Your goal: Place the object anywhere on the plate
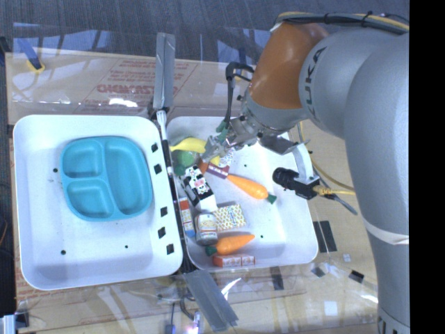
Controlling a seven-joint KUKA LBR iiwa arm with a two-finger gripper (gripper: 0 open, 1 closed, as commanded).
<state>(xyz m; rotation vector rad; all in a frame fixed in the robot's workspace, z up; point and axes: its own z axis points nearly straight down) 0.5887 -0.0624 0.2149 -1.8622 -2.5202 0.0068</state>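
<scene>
A light blue divided plate (106, 177) lies in the left white bin (42, 256). My gripper (221, 145) hangs low over the back left part of the right bin (295, 235). It is just right of a yellow banana (188, 145) and above a dark red stick-shaped piece (215, 170). An orange carrot (247, 186) lies just in front of the gripper. Whether anything is held is hidden by the wrist.
The right bin also holds a green item (183, 158), a black-and-white carton (198, 184), a patterned box (230, 216), a small can (206, 227), a second carrot (234, 243) and a red box (233, 260). A ridge with black clips (167, 207) divides the bins.
</scene>
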